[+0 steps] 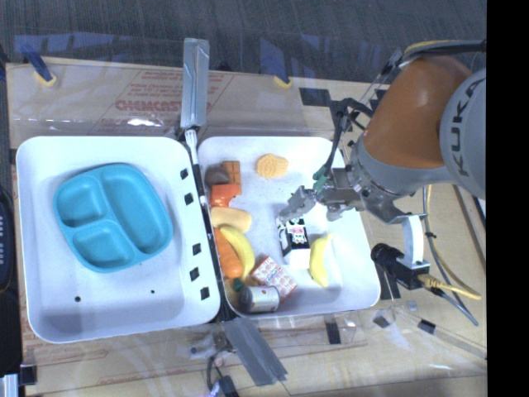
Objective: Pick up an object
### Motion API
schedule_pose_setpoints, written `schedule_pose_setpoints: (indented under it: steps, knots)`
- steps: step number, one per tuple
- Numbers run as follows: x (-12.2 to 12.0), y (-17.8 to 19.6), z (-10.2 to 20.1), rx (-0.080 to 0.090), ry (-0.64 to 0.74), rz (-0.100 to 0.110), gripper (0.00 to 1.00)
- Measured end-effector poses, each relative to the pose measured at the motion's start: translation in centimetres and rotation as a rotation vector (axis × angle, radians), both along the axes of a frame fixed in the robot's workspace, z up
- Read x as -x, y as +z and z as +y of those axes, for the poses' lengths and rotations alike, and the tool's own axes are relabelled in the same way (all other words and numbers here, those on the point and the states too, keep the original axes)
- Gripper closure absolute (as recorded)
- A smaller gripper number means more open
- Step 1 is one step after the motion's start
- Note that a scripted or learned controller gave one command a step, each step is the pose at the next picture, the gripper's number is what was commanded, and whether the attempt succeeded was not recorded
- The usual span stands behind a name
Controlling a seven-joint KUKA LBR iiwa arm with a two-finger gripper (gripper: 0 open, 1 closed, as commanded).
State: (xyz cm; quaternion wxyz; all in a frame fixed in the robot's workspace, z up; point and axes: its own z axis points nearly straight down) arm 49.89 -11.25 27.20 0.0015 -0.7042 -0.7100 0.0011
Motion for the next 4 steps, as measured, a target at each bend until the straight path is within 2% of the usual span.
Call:
schedule_pose_setpoints:
  steps: [1, 2, 3, 4]
  knots:
    - [0.0, 5.6, -1.0, 0.003, -0.358, -0.003, 0.00]
    - [2.4, -7.2, 2.5, 0.002, -0.401, 0.010, 0.00]
    - [-3.0, -15.8, -0.2, 0.001, -0.375, -0.031, 0.00]
    - [-6.7, -8.0, 3.6, 0.001, -0.640, -0.002, 0.00]
